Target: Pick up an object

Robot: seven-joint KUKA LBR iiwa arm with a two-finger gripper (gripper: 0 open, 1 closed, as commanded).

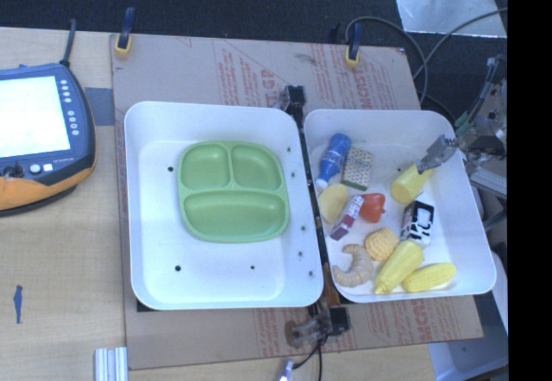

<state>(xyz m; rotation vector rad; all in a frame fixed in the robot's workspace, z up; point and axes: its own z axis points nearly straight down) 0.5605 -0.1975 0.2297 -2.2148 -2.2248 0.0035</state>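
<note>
The divided plate (233,191) lies in the left bin (151,276) (toy foods (379,241) crowd the right bin (479,259)).

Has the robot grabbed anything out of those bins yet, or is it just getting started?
Nothing looks picked up yet. The toys lie in the right bin, and the green plate sits in the left bin. The pincer is low at the right bin's far corner, beside a yellow toy. Gripping and lifting remain.
</note>
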